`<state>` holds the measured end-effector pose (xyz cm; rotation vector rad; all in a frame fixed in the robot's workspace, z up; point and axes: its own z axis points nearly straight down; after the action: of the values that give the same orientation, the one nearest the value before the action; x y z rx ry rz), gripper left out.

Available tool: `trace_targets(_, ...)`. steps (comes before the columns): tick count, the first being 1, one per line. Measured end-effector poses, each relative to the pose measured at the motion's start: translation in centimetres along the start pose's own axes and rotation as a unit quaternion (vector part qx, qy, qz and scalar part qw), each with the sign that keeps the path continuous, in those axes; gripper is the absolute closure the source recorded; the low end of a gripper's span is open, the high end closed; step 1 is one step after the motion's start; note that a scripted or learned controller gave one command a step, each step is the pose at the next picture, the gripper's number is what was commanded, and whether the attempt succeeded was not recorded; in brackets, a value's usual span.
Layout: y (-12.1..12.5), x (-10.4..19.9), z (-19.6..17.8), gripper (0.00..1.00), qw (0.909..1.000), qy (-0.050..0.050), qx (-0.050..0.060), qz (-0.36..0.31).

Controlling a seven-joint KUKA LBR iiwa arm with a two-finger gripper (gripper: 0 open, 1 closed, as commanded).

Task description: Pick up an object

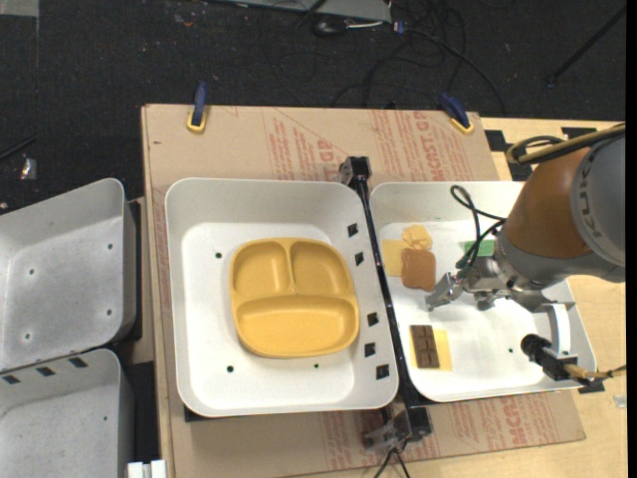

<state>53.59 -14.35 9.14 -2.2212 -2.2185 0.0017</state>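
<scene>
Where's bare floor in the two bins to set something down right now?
The left bin has bare floor only around the yellow tray. The right bin is free along its near edge, right of the chocolate-topped block. It is crowded around the brown block by the gripper.

two bins sit side by side on the bench. in the left bin a divided plate lies near the middle. in the right bin i hang over the middle, my gripper just right of a block that lies near the divider. behind the block, touching it, sits a small crumpled piece. a flat card lies toward the front of that bin, in front of the block and apart from it.
</scene>
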Motion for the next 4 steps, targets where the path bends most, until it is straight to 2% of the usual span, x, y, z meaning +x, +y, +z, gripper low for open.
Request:
trace_targets(1, 0.0, 0.0, -1.1, 1.0, 1.0, 0.0, -0.001, 0.0)
trace_targets(3, 0.5, -1.0, -9.9, 1.0, 1.0, -0.001, -0.004, -0.001)
trace_targets(4, 0.6, -1.0, -12.4, 1.0, 1.0, -0.001, -0.003, -0.002)
